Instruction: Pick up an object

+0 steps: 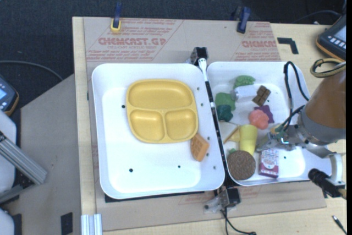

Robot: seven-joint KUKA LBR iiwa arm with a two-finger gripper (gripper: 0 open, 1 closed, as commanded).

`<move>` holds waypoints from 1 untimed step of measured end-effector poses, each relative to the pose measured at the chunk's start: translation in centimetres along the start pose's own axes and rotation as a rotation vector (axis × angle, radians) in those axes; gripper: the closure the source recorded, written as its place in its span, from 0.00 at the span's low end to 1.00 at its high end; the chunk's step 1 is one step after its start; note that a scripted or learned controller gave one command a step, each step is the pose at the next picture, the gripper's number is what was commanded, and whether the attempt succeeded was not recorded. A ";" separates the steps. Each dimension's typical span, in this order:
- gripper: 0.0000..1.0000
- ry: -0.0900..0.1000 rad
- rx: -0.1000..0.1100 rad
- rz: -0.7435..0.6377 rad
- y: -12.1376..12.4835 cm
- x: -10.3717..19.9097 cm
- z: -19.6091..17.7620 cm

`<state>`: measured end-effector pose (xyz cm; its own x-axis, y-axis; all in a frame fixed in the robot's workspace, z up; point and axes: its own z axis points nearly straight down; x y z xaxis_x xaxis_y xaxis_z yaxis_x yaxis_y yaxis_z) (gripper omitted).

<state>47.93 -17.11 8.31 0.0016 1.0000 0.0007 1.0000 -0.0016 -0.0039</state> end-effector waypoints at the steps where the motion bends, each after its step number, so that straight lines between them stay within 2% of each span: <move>1: 1.00 -0.001 -0.004 0.001 0.1 0.0 -1.2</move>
<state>47.99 -17.10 9.47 0.0025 1.0000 -0.0007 1.0000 -0.0025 0.0002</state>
